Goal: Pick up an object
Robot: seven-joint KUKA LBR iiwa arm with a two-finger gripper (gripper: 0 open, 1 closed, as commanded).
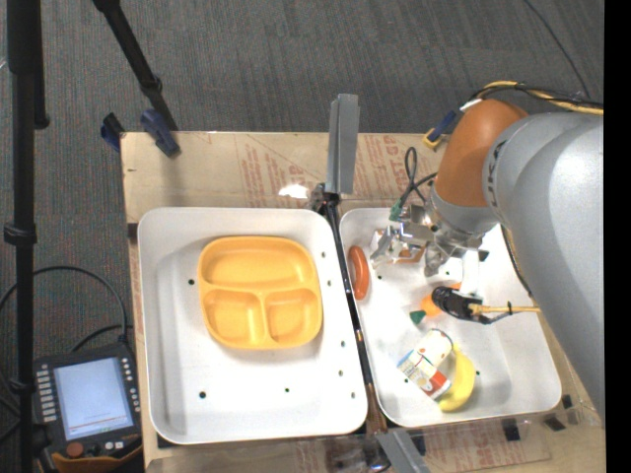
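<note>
Your gripper (409,249) hangs low over the far part of the right bin (527,363), with the arm reaching in from the right. You cannot tell from this slant whether it is spread or pressed together, and nothing can be seen pinched in it.

Everything you could pick lies loose in that same bin. A red oval thing (358,271) leans against the bin's left wall, just left of the gripper. A small orange and green piece (426,311) sits just near of it. Further toward you, a small carton (427,363) lies on its side touching a banana (459,384). Being scattered rather than stacked, each one probably allows a grasp from above, though the carton and banana crowd each other. The red thing's place against the wall may leave little room on that side.

The left bin (168,363) holds a yellow divided plate (261,292), lying flat and well apart from the gripper.

As for writing, the carton's label shows red and blue patches, but you cannot read it. The desk (227,161) carries red print that is too faint to make out.
</note>
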